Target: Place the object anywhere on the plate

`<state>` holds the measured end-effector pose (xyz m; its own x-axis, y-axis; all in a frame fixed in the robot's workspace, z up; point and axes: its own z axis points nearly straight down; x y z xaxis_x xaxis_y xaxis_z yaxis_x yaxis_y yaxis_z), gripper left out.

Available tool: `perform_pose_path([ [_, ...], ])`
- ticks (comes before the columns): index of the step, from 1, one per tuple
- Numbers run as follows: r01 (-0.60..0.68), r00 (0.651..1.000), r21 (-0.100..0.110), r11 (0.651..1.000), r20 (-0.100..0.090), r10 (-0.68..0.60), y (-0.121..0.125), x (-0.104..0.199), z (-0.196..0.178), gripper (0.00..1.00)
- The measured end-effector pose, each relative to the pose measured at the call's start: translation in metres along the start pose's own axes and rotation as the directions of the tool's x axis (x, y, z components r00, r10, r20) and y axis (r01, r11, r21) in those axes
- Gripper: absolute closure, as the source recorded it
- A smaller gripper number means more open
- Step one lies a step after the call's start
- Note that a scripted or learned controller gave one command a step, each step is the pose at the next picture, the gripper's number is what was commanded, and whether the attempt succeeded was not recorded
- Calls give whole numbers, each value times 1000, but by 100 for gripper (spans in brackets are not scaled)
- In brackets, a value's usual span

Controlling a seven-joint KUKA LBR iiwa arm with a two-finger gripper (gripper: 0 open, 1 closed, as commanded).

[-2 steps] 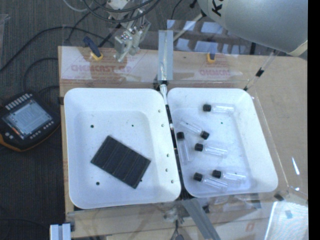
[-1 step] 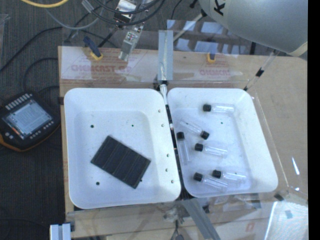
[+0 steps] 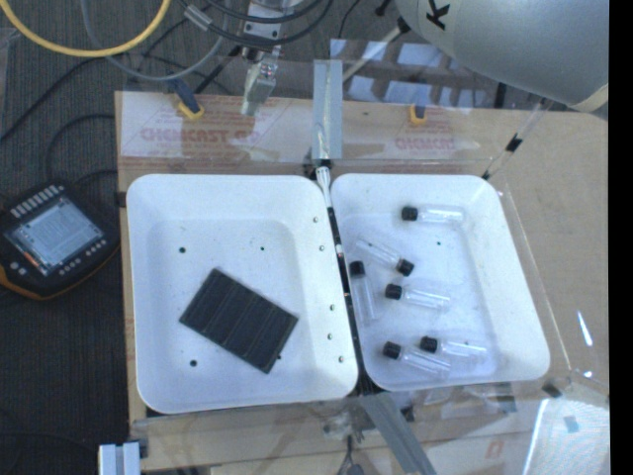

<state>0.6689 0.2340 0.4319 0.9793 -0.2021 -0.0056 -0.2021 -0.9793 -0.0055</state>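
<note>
the dark ribbed rectangular plate (image 3: 238,320) lies tilted in the left white plastic bin (image 3: 158,211). six clear black-capped plastic vials (image 3: 432,215) lie loose in the right white plastic bin (image 3: 514,265). the gripper (image 3: 259,79) hangs above; finger state unclear. best take one isolated vial at its middle.
</note>
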Motion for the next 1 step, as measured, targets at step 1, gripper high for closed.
perform_pose_path([
  [1, -4, 1000, 7, 1000, 7, 4, -1, 1, -7, 100],
])
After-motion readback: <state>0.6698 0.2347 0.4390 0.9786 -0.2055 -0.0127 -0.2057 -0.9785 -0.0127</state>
